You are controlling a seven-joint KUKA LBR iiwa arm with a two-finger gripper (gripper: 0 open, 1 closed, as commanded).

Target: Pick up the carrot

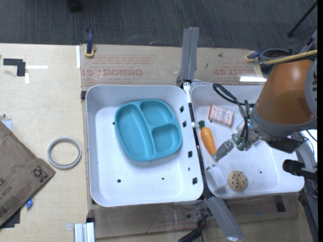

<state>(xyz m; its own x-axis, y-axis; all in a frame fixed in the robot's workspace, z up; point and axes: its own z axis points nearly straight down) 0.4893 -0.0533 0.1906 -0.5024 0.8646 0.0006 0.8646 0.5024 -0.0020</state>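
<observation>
The carrot (207, 139) lies in the right bin (282, 185), close against the wall it shares with the left bin (96, 150), green top pointing away from the camera. The end effector (223, 150) hangs just beside the carrot's lower end, and I cannot tell how wide it stands. A cookie (236, 180) and a small packet (221, 115) share the carrot's bin; a blue divided plate (148, 130) sits in the other.

Grey arm (282, 120) — orange band, black cable
</observation>
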